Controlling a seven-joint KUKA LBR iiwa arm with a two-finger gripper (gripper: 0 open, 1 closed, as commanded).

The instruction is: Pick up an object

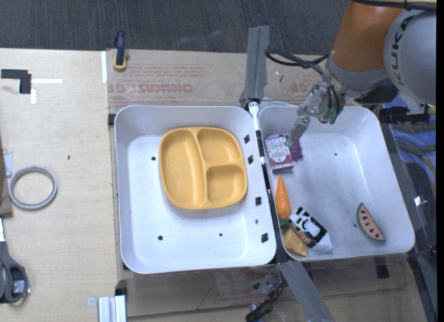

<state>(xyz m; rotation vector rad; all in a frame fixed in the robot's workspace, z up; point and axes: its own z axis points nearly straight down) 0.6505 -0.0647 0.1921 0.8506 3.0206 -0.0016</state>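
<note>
Far left on the desk [62, 244], a grey ring of tape [30, 187] lies flat, with the handles of a pair of scissors [12, 281] at the lower edge below it. Next comes the left bin [132, 244], which holds a yellow divided plate [203, 168] with three compartments, resting toward the upper middle of the bin floor. Along the wall between the two bins, in the right bin [347, 237], sits a small purple and white packet [280, 153]; below it an orange carrot [282, 198] lies lengthwise against the wall, and further down a black and white wrapper [310, 228] rests beside a yellowish piece [296, 244] in the near left corner. Above the packet, the gripper [297, 133] points down and leftward, its tip just beside the packet's upper right edge; whether it is released or clenched cannot be told, and nothing is seen held by it. A watermelon slice [370, 223] lies apart near the right wall. The arm's orange band [364, 22] sits at the upper right
</note>
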